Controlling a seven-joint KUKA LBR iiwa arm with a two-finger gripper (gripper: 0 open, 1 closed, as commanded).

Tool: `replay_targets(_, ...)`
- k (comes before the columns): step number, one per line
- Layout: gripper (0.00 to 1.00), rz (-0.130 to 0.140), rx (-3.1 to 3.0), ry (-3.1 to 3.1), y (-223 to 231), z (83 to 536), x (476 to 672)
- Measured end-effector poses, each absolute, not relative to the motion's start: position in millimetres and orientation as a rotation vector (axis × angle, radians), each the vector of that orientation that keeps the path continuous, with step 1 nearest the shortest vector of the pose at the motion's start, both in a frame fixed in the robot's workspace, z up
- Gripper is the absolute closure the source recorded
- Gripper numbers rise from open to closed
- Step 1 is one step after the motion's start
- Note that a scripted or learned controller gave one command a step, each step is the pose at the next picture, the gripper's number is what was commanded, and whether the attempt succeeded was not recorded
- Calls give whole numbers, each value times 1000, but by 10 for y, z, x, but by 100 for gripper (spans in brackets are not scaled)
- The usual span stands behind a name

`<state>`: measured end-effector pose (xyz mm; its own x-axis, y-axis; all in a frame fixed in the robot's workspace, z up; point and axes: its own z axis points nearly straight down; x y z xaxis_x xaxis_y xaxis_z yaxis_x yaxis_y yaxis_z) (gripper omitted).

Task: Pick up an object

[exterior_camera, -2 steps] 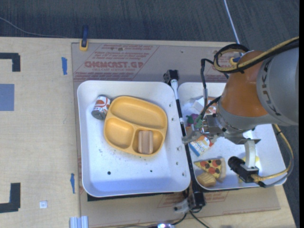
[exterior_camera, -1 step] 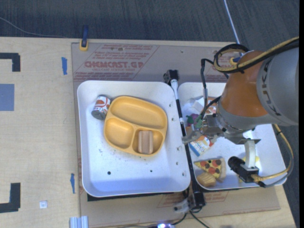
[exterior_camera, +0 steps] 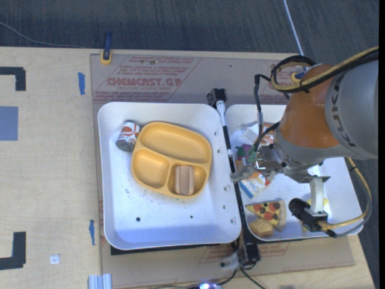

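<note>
My gripper (exterior_camera: 251, 165) hangs low over the left side of the right bin (exterior_camera: 343, 179), with the grey arm and its orange band above it. It hovers among a small pile of things: a green and purple item (exterior_camera: 243, 152) just behind it and a pale packet with blue and orange print (exterior_camera: 252, 186) just in front of it. Nearer the front edge lie a toy pizza slice (exterior_camera: 268, 209) and a tan bread-like piece (exterior_camera: 261, 227). The arm hides much of the right bin's middle.
The left bin (exterior_camera: 174, 221) holds a yellow divided plate (exterior_camera: 171, 158) with a brown block (exterior_camera: 184, 179) in its right compartment. A small can (exterior_camera: 127, 135) lies on its side at the plate's back-left. A ridge (exterior_camera: 231, 173) separates the two bins.
</note>
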<state>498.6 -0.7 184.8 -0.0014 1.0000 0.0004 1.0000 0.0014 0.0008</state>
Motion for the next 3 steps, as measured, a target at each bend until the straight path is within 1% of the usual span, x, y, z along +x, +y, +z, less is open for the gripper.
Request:
replay_targets(1,0,-1,2221,2219,-940,1305,5337)
replay_targets(2,0,8,2217,2217,-951,954,5057)
replay_targets(3,0,20,2208,2207,-928,906,4861)
